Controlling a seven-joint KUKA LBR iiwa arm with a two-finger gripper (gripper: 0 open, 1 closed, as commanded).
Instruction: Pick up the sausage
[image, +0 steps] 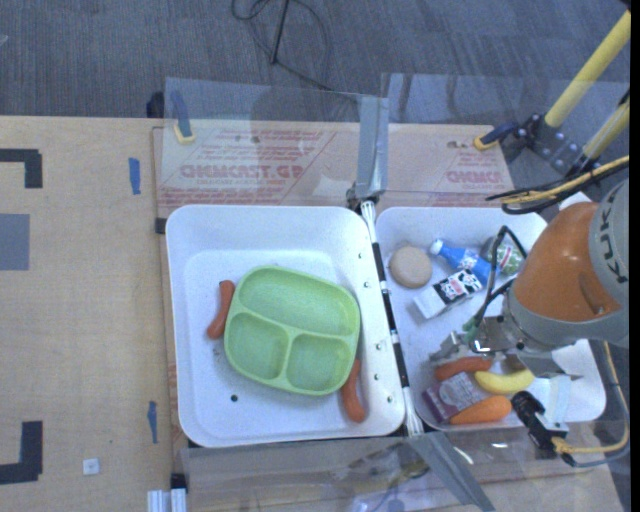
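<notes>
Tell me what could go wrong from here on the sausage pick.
1. The gripper sits low in the right bin, tight among a banana, a carrot and a packet; it could close on the wrong item.
2. Two sausage-like pieces lie in the left bin, one left of the green plate at, one by its lower right edge. Both hug the rim, so a grasp there may slip.

One fixed camera here, perched above the desk (70, 300) and looking down at a slant. It sits far enough back to take in both white bins side by side, the left bin (190, 330) near centre, the right bin (592, 395) toward the right edge. The arm (565, 275) enters from the right side of frame.
</notes>
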